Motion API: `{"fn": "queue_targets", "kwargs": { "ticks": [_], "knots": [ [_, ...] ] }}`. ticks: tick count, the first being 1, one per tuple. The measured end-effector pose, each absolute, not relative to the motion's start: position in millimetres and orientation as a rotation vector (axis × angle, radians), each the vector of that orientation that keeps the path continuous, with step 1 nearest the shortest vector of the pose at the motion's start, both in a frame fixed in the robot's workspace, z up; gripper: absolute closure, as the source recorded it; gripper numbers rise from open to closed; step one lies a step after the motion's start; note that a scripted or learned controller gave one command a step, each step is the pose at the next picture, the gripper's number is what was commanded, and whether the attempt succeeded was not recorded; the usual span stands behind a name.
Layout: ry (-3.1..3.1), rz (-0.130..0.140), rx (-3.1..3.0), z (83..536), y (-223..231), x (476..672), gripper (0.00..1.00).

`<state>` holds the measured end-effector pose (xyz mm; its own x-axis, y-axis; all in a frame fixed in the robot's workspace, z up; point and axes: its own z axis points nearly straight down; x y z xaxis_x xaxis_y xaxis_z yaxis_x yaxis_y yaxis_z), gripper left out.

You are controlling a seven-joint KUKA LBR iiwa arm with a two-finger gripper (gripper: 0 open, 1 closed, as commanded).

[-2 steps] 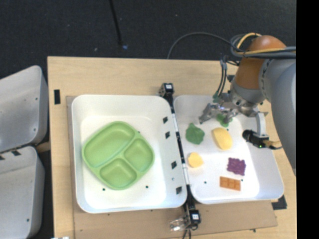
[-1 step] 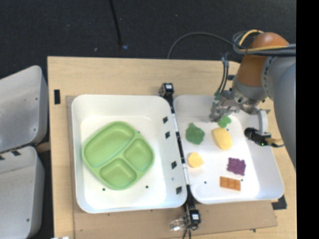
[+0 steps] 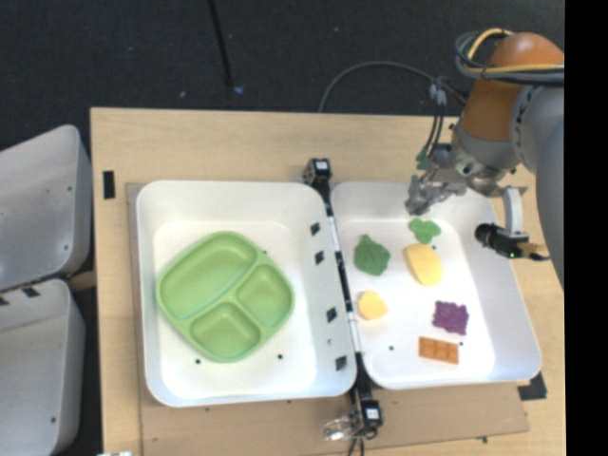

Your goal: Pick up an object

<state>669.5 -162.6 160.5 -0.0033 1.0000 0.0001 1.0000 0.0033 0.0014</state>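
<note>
Right bin (image 3: 503, 345), lower frame to upper: orange flat piece (image 3: 439, 351), purple piece (image 3: 450, 316), small yellow piece (image 3: 371, 305), larger yellow piece (image 3: 425, 263), dark green piece (image 3: 371, 256). Uppermost lies a small light green piece (image 3: 425, 228), likeliest target, long axis roughly left-right in frame. Pincer (image 3: 421, 200) hangs just above it in frame, near the bin's upper rim, very close; contact unclear. Grip state: cannot tell. Judged next move: a short drop toward lower frame.
</note>
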Motion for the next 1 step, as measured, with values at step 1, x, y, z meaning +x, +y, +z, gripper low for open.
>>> {"fn": "queue_targets", "kwargs": {
  "ticks": [1],
  "knots": [
    [2.225, 0.001, 2.216, 201.4, -162.4, 673.3, 1.0]
  ]
}}
